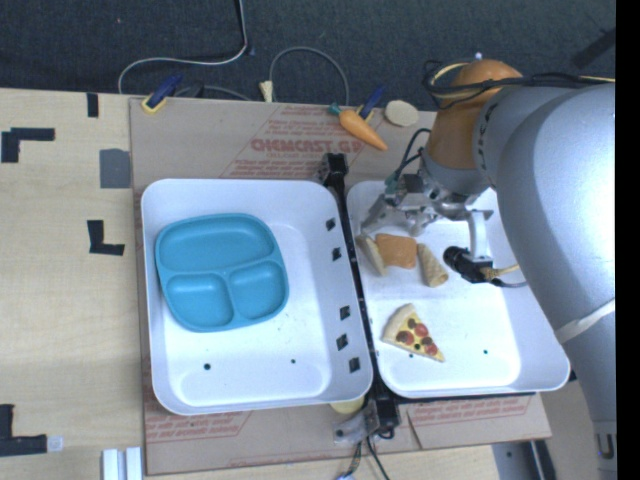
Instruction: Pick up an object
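Camera view, near to far: pizza slice [413, 332] in right bin [500, 363]; bread pieces [397, 252] mid-bin; carrot [360, 128] on counter [60, 268] beyond. Risk: bread pieces lie crowded, so closing may nudge one aside. Tool [408, 211] hovers just above bread; opening cannot be judged, nothing visibly held.

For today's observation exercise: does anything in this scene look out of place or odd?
Yes. A toy carrot and a pale round piece lie on the cardboard behind the bins, outside both. The other food, such as the pizza slice, sits inside the right bin.
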